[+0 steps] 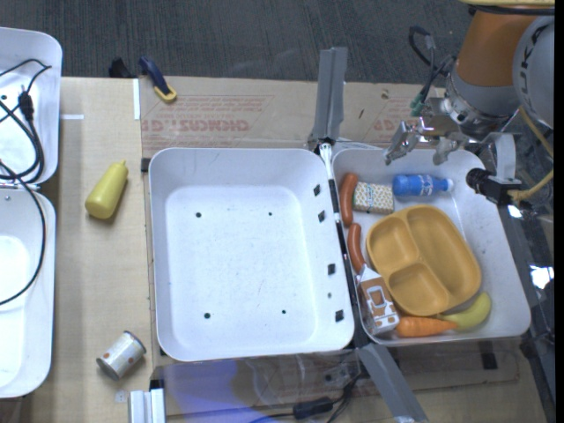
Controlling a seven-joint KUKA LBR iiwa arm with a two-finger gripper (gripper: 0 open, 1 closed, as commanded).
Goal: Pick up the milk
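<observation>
The milk (377, 305) is a small white and orange-brown carton lying in the right bin (502, 263), at its near left corner, between the yellow divided plate (423, 258) and the bin wall. A carrot (426, 326) lies just to its right. My gripper (419, 151) hovers over the far edge of the same bin, well beyond the carton and just above a blue bottle (421, 184). Its fingers (395, 152) are spread open with nothing between them.
The right bin also holds two sausages (348, 196), a speckled packet (374, 197) and a banana (476, 311). The left bin (247, 254) sits alongside. On the bench lie a mustard bottle (107, 190), a tin can (121, 353) and a blue-handled tool (157, 79).
</observation>
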